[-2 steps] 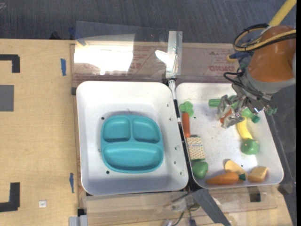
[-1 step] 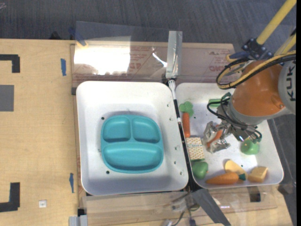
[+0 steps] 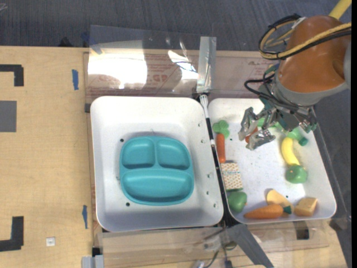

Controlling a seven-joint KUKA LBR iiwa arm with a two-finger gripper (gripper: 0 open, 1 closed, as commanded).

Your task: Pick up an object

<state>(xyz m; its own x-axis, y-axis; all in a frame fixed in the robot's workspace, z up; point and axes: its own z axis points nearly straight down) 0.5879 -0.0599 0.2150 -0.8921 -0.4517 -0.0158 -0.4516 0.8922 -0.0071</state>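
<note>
I hang over the right-hand shallow white bin (image 3: 329,205), my two-finger gripper (image 3: 255,132) spread and pinching nothing, as far as this slanted view lets me judge. This looks like the approach step. Closest candidate: the curved yellow plastic banana (image 3: 289,151), lying just beside me. Next I must centre over it, then descend and close.

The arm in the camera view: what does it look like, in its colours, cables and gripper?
The arm has a rounded orange band above a grey wrist. Yellow and black cables loop beside the orange part. The gripper is grey metal with two fingers, with small red and black parts near its base.
</note>
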